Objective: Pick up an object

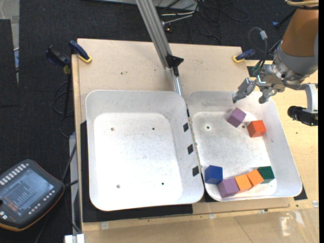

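I see the arm (298, 34) reaching in over the far right corner of the right bin (283, 151), with its gripper (254, 94) hanging above the bin's far edge. The claw stands apart: two grey fingers (243, 91) splay outward with clear space between them, and nothing sits between them.

Just below the claw, on the bin's floor toward its far end, I find a purple block (236, 117), tilted corner-on. Beside it, nearer the bin's right wall, lies an orange block (256, 128); the two are close but apart.

Along the near edge of the same bin I count a row of four blocks. A blue block (213, 174) stands at the left end, near the wall shared with the other bin. Next comes a second purple block (228, 187), then a second orange block (243, 181), then a green block (265, 174) at the right end. These last three touch one another in a slanted line; the blue one sits just beside the purple.

The left bin (96, 135) lies alongside, its floor speckled with dark marks. Both bins rest on a wooden bench (126, 65), with clamps at its far corners. A teach pendant (25, 191) rests off the bench's near left corner.
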### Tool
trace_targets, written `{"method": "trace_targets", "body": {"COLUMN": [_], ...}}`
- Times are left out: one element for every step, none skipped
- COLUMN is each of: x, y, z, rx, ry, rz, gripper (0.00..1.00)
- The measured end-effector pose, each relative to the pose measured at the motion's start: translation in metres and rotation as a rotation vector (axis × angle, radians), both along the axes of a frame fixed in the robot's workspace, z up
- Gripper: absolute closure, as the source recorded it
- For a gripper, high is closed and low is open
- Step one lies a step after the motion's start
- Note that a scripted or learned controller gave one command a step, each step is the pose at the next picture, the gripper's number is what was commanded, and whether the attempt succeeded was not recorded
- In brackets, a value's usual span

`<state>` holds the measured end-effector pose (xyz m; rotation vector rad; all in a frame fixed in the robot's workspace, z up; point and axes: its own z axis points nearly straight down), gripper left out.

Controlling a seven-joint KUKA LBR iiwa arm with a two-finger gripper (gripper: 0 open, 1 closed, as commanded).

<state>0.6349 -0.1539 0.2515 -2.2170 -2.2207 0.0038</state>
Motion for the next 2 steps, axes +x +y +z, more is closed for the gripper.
{"method": "trace_targets", "body": {"x": [0.001, 0.001], "y": [0.000, 0.008], "z": [0.003, -0.059], "rx": [-0.002, 0.000], "ry": [-0.004, 0.002], "rz": [0.002, 0.002], "gripper": [0.00, 0.00]}}
